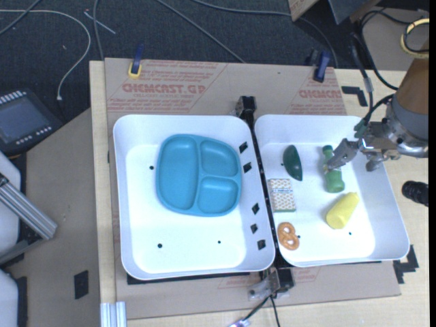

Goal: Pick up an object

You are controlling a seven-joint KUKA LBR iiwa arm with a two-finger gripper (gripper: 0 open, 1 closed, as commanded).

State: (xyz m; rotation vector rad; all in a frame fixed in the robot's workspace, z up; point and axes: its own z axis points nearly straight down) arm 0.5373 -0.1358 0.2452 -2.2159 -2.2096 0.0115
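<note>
Green bottle (333, 171) upright beside tool (338, 157)

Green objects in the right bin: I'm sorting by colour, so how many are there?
2. A dark green oval piece lies toward the bin's left; a lighter green item sits under the gripper, partly hidden.

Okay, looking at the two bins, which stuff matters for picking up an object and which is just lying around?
Belongs to the job:
gripper, over the right bin
small green object just below it
dark green object
yellow object
patterned square packet
pretzel

Just lying about:
blue divided plate in the left bin
cables on the floor
blue clamps on the board
</note>
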